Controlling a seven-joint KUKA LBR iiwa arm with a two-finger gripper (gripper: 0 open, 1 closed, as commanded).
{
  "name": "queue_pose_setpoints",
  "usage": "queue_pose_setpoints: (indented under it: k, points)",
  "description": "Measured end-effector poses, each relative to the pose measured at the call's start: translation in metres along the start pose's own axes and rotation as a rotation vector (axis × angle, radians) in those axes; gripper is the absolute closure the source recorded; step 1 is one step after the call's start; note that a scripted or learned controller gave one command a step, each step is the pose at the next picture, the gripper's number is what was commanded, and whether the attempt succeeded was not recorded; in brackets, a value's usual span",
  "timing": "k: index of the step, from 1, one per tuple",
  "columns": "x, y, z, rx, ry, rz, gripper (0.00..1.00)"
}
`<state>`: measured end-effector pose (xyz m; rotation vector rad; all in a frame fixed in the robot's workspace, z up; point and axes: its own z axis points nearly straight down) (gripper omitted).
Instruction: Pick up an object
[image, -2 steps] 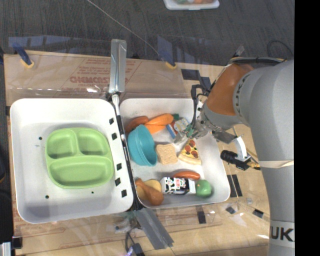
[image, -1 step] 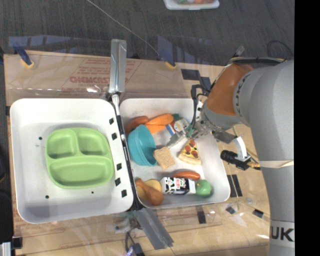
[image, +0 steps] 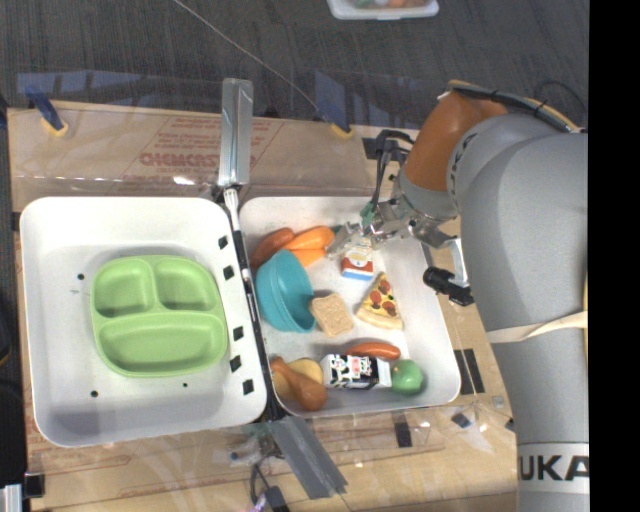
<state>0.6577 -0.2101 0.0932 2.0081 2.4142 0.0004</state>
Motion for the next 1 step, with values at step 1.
queue_pose_setpoints:
  k: [1]
  points:
    - [0.0021, 0.0018, -0.0107, 0.0, -0.001, -0.009, 1.0]
